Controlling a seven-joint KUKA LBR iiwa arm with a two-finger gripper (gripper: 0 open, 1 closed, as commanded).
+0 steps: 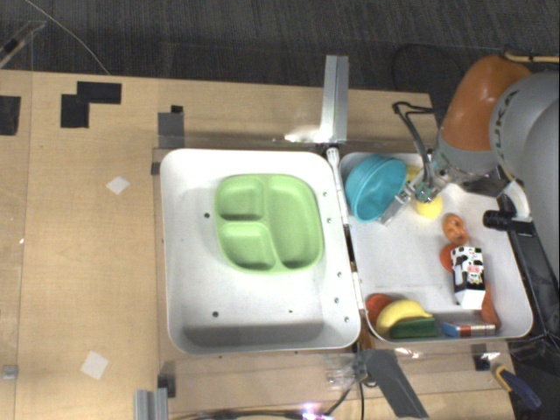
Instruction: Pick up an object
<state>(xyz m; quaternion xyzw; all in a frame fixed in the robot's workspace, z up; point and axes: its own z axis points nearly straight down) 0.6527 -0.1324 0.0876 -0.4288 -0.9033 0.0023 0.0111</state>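
Yellow banana (pixel 402 311) crosswise at right bin's (pixel 525 326) near edge; gripper (pixel 421 189) beside blue bowl (pixel 374 186), grip state unclear.

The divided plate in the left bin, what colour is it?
Light green. The divided plate shows clearly in the camera view.

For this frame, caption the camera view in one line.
Tool lowered into the right bin between a tilted blue bowl and a yellow ball; green divided tray in the left bin.
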